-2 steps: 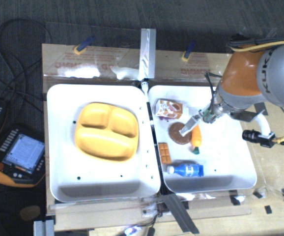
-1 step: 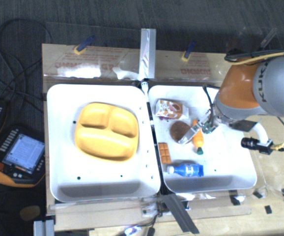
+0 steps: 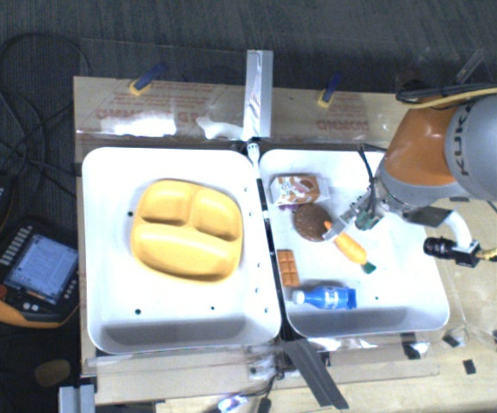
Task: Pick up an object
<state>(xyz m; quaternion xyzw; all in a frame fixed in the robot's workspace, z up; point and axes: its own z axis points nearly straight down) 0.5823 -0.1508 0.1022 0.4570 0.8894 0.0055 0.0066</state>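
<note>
My gripper (image 3: 360,217) hangs low over the middle of the right bin (image 3: 420,304), reaching in from the right under the grey and orange arm (image 3: 425,157). Its tip is just above the upper end of an orange carrot-shaped toy (image 3: 352,249) with a green end. A brown round piece (image 3: 311,222) lies directly left of the tip. Behind that is a brown and white snack packet (image 3: 295,189). A small orange waffle-like bar (image 3: 288,268) lies by the bin's left wall. A blue bottle (image 3: 326,298) lies on its side near the front wall.
The left bin (image 3: 111,317) holds a large yellow compartment tray (image 3: 187,229). A metal divider post (image 3: 258,93) stands behind the wall between the bins. Handheld controllers (image 3: 25,269) and cables lie far left of the bench.
</note>
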